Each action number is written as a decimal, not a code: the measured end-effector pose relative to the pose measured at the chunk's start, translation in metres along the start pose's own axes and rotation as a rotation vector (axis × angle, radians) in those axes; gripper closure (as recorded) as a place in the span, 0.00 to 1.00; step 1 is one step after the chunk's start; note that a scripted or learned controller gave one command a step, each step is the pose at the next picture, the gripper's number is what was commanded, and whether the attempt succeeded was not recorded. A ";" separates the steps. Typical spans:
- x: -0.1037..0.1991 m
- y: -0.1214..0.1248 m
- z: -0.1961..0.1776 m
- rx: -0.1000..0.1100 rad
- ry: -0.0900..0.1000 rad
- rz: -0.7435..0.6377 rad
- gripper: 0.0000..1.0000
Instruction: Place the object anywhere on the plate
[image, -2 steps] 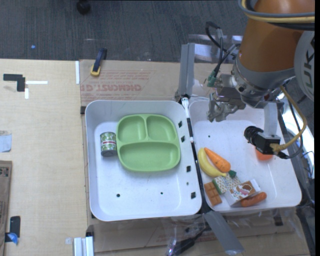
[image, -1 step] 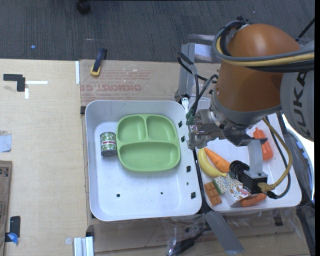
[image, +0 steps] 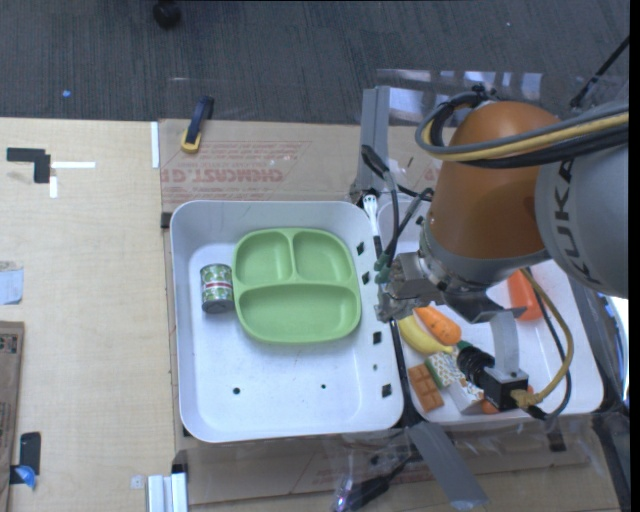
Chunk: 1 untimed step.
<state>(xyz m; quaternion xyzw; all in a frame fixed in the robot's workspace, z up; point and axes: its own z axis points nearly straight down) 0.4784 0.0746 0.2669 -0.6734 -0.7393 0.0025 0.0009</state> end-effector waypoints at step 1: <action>-0.024 -0.002 0.023 -0.001 0.001 -0.156 1.00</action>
